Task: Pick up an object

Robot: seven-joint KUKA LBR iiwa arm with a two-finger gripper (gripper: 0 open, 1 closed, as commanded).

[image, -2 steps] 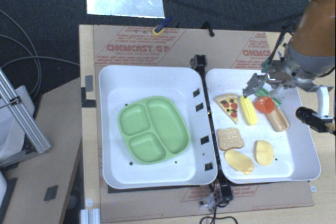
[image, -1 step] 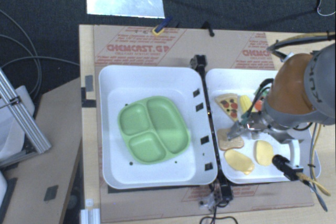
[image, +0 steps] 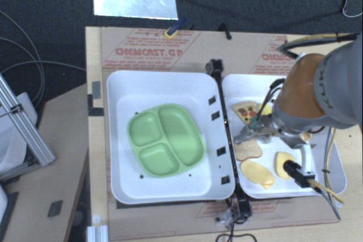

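My gripper (image: 249,134) hangs low in the right white bin (image: 340,178), over the tan toast-shaped toy slice (image: 249,151); I cannot tell its state. Just below, the smooth yellow oval toy (image: 258,173) lies with its long axis running down-right. My wrist hides part of the pizza-slice toy (image: 245,111). The green divided plastic tray (image: 165,139) sits in the left bin

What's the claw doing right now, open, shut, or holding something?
Claw: cannot be told; it sits low in the right white bin, just above the flat tan bread-shaped toy.
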